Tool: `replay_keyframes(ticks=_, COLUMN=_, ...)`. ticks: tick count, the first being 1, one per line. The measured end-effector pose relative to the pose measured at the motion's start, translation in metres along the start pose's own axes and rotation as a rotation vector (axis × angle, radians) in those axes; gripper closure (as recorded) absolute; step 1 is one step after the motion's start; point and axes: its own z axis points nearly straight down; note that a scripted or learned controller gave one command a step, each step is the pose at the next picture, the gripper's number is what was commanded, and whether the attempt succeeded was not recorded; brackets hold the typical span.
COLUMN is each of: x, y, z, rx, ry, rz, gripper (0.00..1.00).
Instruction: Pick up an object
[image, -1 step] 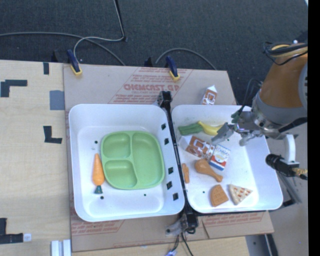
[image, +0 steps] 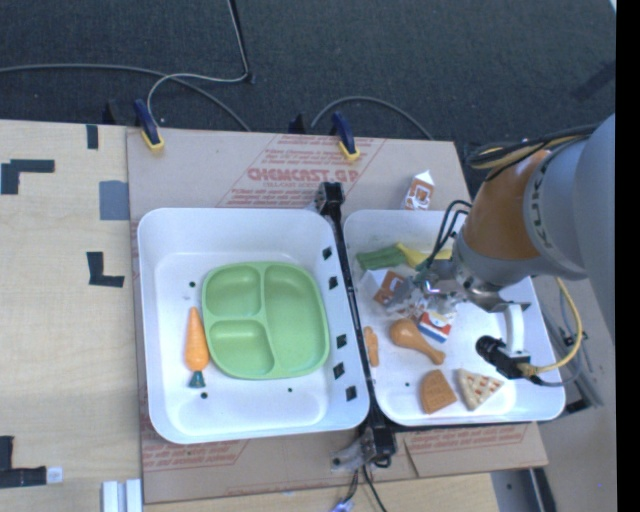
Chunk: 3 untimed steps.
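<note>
Pizza slice and bread lay nearest, at the right bin's front edge.

Just behind them sat a drumstick, and over a small red, white and blue packet hung the gripper; whether it was spread or closed, or had anything, I could not tell, since the wrist hid it. The packet seemed the likely target, with a green piece and a yellow one crowded behind. To pick well, the arm should have dropped straight onto one item, clear of its neighbours, and closed before lifting. The left bin carried a green plate and a carrot beside it. Both bins rested on cardboard clamped to a wooden bench; a milk carton stood behind, then dark carpet with cables.
</note>
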Motion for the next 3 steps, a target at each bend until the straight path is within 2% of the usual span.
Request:
replay_keyframes(ticks=1, x=0.023, y=0.064, z=0.014, rx=0.008, ry=0.002, rz=0.0, gripper=0.0)
replay_keyframes(ticks=2, x=0.024, y=0.093, z=0.015, rx=0.01, ry=0.002, rz=0.0, gripper=0.0)
replay_keyframes(ticks=3, x=0.024, y=0.099, z=0.015, rx=0.017, ry=0.002, rz=0.001, gripper=0.0)
